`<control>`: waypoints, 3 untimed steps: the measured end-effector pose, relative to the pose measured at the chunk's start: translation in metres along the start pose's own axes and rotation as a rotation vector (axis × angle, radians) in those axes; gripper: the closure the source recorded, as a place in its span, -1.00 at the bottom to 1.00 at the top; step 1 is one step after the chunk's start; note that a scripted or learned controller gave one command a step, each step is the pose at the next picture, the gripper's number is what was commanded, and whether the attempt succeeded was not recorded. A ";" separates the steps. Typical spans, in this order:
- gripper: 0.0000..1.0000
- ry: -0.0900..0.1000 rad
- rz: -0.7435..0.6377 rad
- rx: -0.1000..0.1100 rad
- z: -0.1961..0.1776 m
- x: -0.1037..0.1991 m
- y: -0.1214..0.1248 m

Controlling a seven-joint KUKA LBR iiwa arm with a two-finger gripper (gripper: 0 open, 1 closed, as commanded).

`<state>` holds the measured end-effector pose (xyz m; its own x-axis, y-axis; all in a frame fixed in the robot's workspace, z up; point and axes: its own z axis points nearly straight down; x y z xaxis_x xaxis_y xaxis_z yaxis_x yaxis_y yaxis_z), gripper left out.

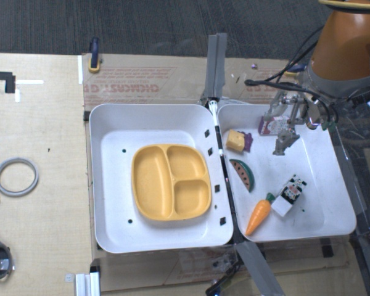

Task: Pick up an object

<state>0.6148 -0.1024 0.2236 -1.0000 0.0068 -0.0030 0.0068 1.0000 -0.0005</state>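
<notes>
The hand (286, 142) hung over the right bin (333, 184), above the toy carrot (258, 217); its grip was unclear.

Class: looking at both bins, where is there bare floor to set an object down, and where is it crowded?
Bare floor: the left bin around the yellow divided plate, and the right bin's strip right of the cow toy. Crowded: near the divider, with cheese, watermelon slice and carrot.
</notes>
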 end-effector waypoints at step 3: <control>-1.00 0.001 1.351 0.003 0.131 -0.037 -0.009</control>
<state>0.6517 -0.1112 0.0924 -0.2112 0.9774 -0.0020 0.9775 0.2112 -0.0002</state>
